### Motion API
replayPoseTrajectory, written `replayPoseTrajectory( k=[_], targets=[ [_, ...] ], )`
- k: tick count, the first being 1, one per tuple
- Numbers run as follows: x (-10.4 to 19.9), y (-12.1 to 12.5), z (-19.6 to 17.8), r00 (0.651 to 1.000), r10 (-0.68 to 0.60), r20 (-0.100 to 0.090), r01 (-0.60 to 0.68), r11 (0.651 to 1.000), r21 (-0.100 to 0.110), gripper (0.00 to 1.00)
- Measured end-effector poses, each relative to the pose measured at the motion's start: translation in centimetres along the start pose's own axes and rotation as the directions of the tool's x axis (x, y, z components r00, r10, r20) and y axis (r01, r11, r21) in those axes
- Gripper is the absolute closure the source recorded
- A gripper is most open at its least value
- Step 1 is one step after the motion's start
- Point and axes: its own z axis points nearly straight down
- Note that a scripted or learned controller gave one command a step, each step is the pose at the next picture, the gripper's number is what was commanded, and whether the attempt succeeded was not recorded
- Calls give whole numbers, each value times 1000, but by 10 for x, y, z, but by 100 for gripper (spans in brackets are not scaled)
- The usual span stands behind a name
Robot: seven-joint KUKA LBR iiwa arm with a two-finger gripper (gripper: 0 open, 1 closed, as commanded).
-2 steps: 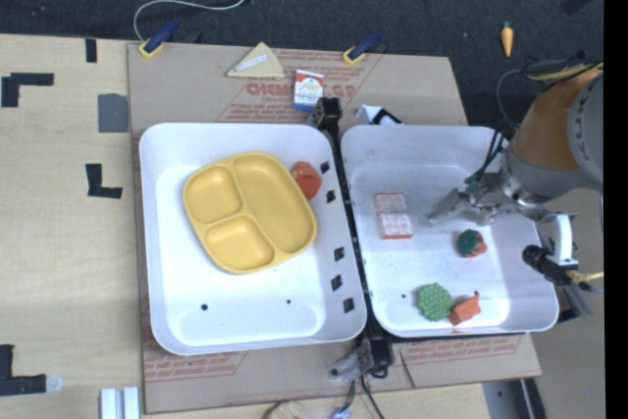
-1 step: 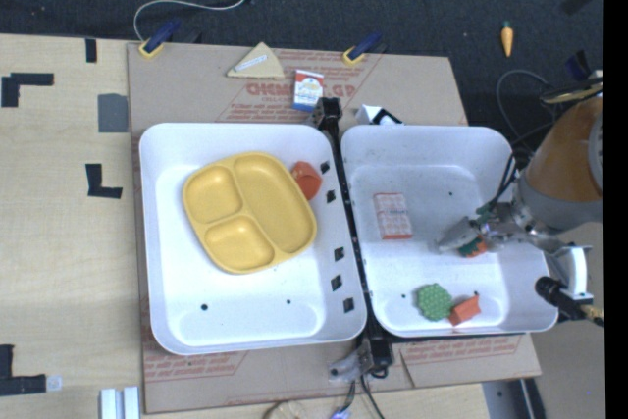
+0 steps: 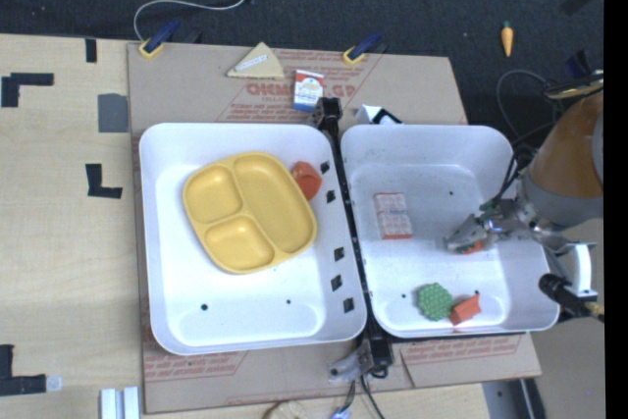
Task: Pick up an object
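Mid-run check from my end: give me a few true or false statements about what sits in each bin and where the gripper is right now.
1. The yellow divided plate lies in the left bin. True.
2. The gripper is over the left bin. False: it is low in the right bin, near that bin's right side.
3. A green object and a small orange block lie side by side near the right bin's front wall. True.
4. The pink-printed card lies on the yellow plate. False: it lies flat on the floor of the right bin.
5. A small orange object sits by the plate's upper right edge. True.
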Motion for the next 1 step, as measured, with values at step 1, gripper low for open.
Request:
replayPoseTrajectory(
  k=[1],
  targets=[
    [125,0,9,1000,-4,-9,4,1000,2,100]
  ],
)
